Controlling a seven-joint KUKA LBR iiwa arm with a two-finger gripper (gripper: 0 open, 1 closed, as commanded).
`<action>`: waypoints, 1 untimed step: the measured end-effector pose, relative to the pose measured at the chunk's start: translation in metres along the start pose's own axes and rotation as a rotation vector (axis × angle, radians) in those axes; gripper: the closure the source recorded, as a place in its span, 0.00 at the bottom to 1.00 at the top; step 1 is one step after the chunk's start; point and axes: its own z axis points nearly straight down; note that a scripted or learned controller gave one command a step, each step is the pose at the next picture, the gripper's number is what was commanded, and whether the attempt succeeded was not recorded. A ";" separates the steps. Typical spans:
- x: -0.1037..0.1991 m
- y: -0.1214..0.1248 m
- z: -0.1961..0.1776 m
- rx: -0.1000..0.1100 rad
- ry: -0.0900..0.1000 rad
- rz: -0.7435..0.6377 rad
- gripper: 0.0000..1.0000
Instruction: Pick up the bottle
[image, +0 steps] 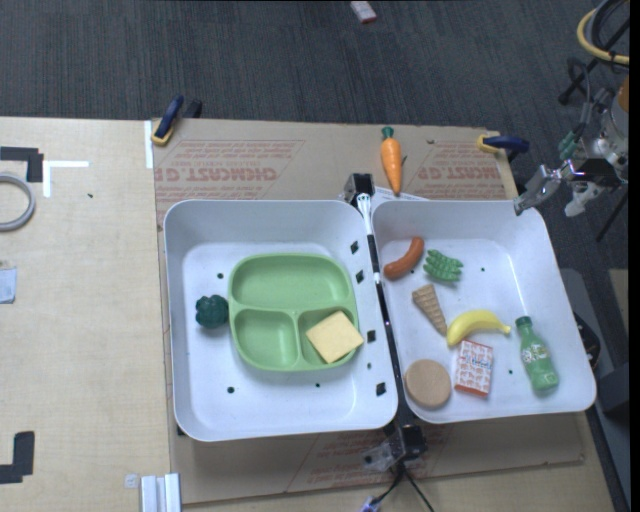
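Bottle (536, 354) lies flat at lower right of the right bin (560, 290), ungrasped, since the gripper (556, 186) hovers upper right, jaws apart.

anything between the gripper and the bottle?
Nothing stands between them. In the camera view, the gripper hangs past the right bin's far corner; only bare bin floor runs down to the green bottle.
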 end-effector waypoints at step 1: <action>0.000 0.001 -0.010 -0.001 -0.002 -0.003 1.00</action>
